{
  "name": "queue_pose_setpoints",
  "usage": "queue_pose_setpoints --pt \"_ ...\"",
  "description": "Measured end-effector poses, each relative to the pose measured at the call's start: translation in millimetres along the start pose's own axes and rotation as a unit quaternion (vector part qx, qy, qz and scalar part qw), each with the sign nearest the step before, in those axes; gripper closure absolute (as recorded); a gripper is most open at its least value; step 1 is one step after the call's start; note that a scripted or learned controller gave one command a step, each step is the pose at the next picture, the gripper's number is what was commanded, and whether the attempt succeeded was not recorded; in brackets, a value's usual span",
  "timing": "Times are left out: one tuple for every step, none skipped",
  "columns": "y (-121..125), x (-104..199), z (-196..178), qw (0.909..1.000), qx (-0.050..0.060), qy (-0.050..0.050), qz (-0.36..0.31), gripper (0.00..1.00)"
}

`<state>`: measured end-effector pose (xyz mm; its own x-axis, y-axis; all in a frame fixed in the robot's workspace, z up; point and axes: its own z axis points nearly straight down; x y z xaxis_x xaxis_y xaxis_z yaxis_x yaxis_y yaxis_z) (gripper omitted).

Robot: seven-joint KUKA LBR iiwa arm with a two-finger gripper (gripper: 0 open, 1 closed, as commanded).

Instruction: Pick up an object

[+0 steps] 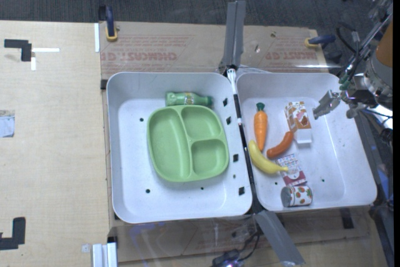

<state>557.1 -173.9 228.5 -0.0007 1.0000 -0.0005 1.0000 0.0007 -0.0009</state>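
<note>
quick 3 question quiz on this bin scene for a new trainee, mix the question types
1. True or false: the green divided plate lies in the left bin.
2. Which thing touches the banana in the right bin? A) the green bottle B) the orange sausage C) the can
3. Fill in: the gripper hovers near the right bin's ____ rim, far or near.

Key: 1 true. 2 B, the sausage's lower end meets the banana. 3 far.
</note>
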Motion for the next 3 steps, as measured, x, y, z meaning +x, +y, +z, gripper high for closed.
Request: queue_pose_setpoints --pt "49.1 15.0 136.0 1.0000 0.000 0.000 -0.006 0.00" --pt "49.3 14.2 125.9 1.0000 -0.001 -0.001 -0.005 1.00" --pt "66.7 13.1 37.8 0.9859 0.000 0.000 0.167 1.00"
